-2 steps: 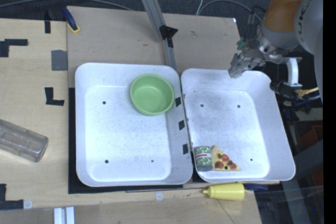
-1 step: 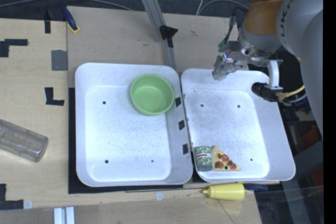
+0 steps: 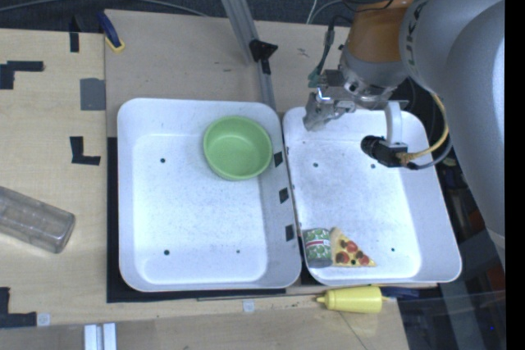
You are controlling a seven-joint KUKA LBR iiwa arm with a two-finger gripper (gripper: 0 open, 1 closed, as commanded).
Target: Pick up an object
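A green bowl (image 3: 238,147) sits upright near the back of the left bin (image 3: 148,201). In the right bin (image 3: 410,217), at its front left corner, lie a small green-and-white packet (image 3: 317,246) and a toy pizza slice (image 3: 350,251), touching each other. My gripper (image 3: 318,118) hangs over the back left corner of the right bin, well away from those items and to the right of the bowl. Nothing shows between its fingers.
A yellow bottle (image 3: 353,299) lies on the bench just in front of the right bin. A clear plastic container (image 3: 33,219) lies at the far left. A grey pole (image 3: 238,0) slants down to the bins' back edge. Cables loop behind.
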